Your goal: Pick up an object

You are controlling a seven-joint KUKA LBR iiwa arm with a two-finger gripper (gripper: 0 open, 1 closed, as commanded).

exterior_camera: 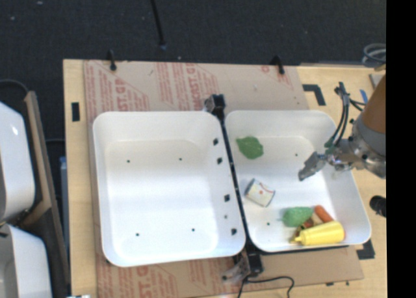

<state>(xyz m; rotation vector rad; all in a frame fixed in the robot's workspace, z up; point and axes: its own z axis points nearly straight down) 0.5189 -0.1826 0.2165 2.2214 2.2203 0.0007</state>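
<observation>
Objects fill my right bin (338, 179): 2 green lumps (249, 147), a white cup (259, 193), a yellow bottle (320, 233). My gripper (311, 168) hovers above; I cannot tell its jaw state.

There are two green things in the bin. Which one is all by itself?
The upper green lump sits alone near the bin's top-left. The lower green lump lies against the yellow bottle and an orange thing.

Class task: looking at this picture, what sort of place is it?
Probably a robotics lab bench: two white bins on a board, small test objects such as a yellow bottle, and a robot arm's end effector.
</observation>
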